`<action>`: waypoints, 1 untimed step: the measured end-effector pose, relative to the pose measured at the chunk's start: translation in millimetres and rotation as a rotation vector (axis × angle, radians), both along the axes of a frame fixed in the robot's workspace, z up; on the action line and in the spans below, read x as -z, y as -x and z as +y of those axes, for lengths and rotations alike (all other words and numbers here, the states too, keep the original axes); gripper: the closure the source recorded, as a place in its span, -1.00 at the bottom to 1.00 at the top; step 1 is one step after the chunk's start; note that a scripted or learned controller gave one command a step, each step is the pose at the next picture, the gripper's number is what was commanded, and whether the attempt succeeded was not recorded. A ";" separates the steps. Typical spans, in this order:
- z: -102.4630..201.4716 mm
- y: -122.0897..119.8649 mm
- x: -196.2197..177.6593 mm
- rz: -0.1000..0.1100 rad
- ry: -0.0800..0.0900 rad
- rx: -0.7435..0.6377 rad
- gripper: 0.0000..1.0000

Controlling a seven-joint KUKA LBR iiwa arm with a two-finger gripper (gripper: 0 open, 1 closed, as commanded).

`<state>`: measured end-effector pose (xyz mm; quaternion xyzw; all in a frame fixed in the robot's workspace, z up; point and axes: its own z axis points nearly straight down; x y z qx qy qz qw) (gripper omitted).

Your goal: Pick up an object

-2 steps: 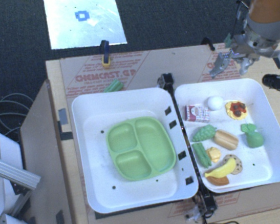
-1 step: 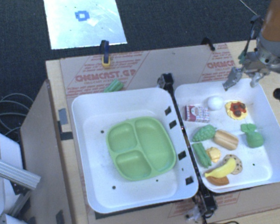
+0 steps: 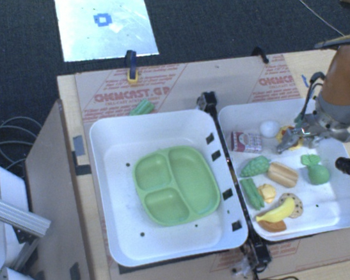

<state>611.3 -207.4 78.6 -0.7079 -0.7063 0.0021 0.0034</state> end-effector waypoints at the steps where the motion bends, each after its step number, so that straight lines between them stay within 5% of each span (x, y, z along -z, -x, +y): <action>1: 0.2 -57.3 -4.4 -0.004 0.002 -0.006 -1.00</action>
